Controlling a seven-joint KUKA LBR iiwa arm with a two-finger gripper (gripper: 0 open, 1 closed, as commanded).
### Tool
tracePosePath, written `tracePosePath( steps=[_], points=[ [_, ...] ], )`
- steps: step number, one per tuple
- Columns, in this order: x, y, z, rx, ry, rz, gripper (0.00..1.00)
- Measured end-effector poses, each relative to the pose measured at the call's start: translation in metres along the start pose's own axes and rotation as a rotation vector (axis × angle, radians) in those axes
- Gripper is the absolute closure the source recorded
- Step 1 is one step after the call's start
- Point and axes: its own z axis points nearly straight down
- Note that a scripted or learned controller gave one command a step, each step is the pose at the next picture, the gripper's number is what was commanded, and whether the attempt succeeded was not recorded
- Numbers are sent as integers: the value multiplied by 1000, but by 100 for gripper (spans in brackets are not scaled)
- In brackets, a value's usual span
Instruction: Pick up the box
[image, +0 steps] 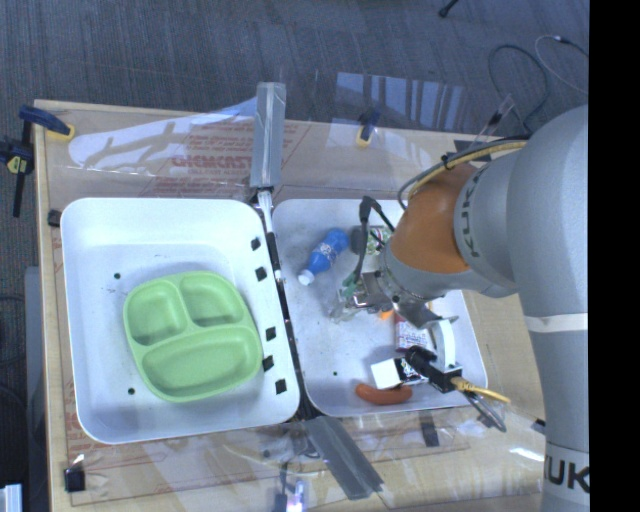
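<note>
The end effector (352, 295) hangs low in the right bin (312, 392), mid-frame; whether it is apart or together I cannot tell. The box (386, 374) lies below-right of it, touching the sausage (382, 394), long axis slanting.

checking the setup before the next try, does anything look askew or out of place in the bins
Nothing looks damaged or spilled. The bottle lies on its side in the right bin, and the green tray sits slightly askew in the left bin.
</note>
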Motion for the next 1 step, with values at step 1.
tracePosePath(
  steps=[1],
  points=[
    [0, 0, 0, -1, 0, -1, 0]
  ],
)
